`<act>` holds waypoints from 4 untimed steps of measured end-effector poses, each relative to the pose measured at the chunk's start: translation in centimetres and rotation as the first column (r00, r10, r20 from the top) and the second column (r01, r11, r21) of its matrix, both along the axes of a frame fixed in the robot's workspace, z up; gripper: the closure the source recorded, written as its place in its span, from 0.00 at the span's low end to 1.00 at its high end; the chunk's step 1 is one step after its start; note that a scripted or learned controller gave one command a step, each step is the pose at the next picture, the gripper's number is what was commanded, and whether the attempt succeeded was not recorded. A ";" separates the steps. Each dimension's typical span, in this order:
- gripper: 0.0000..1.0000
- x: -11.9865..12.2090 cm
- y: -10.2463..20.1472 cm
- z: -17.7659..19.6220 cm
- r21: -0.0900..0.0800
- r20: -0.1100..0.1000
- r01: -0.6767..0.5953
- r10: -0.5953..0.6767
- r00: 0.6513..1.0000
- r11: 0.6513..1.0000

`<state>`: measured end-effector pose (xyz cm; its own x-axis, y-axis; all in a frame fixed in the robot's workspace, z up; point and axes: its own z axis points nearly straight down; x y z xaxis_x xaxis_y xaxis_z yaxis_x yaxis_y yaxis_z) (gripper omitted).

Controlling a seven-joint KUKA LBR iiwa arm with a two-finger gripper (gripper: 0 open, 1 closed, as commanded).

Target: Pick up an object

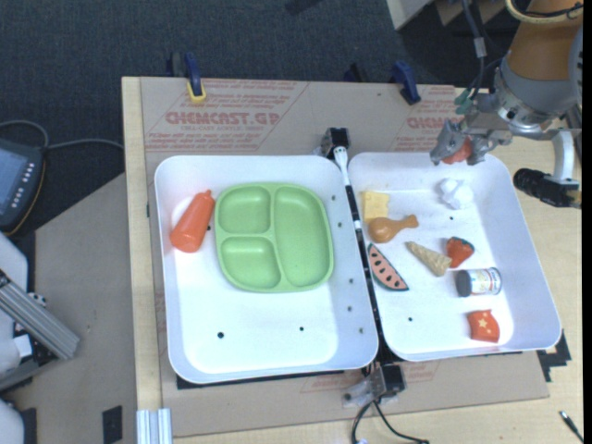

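Camera view, pincer (pixel 457 149) apparently gripping small red object (pixel 455 154), half hidden by fingers.

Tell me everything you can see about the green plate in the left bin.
The green plate is a pale green, rounded-square tray that looks like smooth plastic. Raised ridges split it into three compartments: two smaller ones on its left side, one above the other, and one tall one on the right. Nothing lies in them. It sits flat on the floor of the left bin, toward the upper right part. An orange bottle-shaped toy lies just beside its left edge; whether they touch I cannot tell.
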<state>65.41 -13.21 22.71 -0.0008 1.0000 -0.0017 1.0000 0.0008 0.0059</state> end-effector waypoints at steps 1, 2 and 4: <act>1.00 -1.2 5.1 0.9 0.005 -0.008 -0.004 0.004 1.000 1.000; 1.00 -1.4 5.8 0.8 0.003 -0.008 -0.001 0.001 1.000 1.000; 1.00 -1.3 5.5 0.8 0.001 -0.001 0.000 0.000 1.000 1.000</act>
